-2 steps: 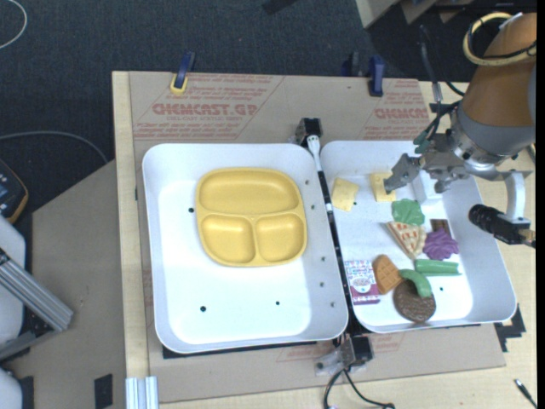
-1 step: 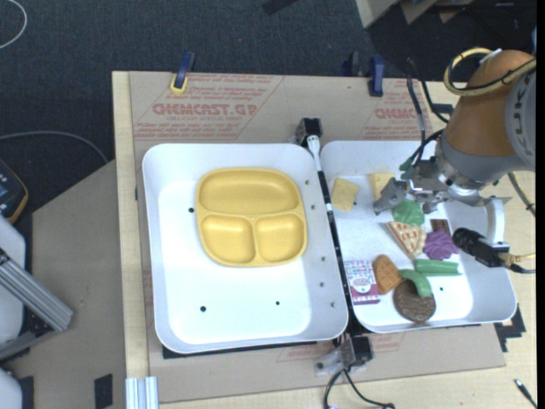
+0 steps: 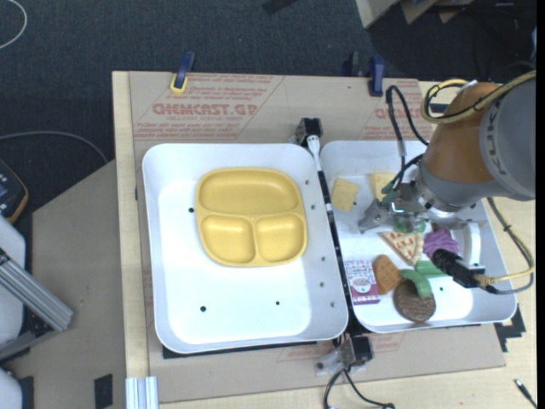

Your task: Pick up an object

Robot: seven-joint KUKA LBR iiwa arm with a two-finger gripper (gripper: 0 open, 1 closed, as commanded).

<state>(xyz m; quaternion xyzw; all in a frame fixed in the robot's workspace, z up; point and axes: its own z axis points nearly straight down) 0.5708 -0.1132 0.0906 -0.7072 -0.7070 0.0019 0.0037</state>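
Grey fingers (image 3: 381,215), spread and holding nothing, hover over the right bin (image 3: 498,312); the pizza slice (image 3: 404,246) lies just below them.

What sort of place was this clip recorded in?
Most likely a robotics lab test bench, not a kitchen. Two white bins sit on a board held by clamps; the arm reaches over toy food, a yellow tray lies beside it, and loose cables run around.
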